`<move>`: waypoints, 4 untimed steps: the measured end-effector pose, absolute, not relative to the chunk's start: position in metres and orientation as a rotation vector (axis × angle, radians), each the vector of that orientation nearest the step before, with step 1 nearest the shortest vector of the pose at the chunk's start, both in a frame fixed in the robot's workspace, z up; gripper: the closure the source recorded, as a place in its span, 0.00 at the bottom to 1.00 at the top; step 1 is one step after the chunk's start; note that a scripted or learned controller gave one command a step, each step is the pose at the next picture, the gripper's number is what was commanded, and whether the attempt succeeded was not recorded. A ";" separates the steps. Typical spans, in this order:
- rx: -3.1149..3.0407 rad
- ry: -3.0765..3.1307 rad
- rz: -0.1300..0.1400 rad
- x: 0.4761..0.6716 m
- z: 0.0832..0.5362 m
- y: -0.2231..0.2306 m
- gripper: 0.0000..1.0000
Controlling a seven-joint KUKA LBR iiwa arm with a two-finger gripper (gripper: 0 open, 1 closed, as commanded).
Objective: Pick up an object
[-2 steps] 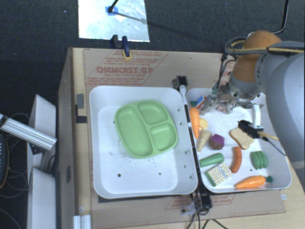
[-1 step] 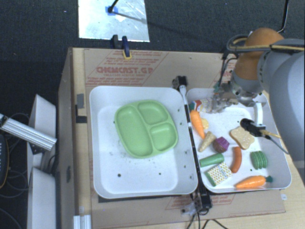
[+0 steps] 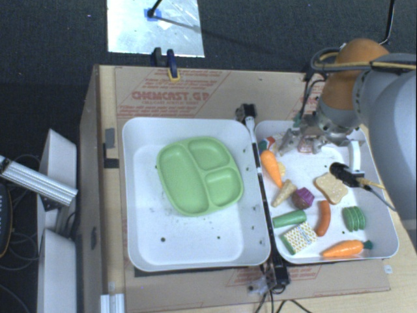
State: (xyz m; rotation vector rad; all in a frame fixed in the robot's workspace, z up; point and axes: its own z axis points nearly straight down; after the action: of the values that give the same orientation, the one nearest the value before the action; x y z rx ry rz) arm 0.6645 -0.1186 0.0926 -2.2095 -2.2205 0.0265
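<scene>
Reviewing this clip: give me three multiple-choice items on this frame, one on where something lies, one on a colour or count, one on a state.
1. Where does the green divided plate lie?
A. In the left bin
B. In the right bin
C. On the bench outside the bins

2. How many orange carrots are in the right bin?
A. None
B. Two
C. Five

3. How does the green divided plate stand?
A. Flat, open side up
B. Flipped upside down
C. Leaning on the bin wall

Answers:
1. A: the plate sits in the middle of the left bin.
2. B: one carrot lies near the divider, another carrot near the front edge.
3. A: its three compartments face up.
</scene>
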 end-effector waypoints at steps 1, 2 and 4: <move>-2.218 -2.217 0.037 0.663 0.087 -0.109 0.00; -2.218 -2.220 0.019 0.665 0.098 -0.105 1.00; -2.218 -2.219 0.032 0.665 0.088 -0.112 0.00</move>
State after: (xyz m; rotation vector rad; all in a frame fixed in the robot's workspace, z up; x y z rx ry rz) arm 0.6655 -0.1123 0.0880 -2.2185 -2.2192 0.0324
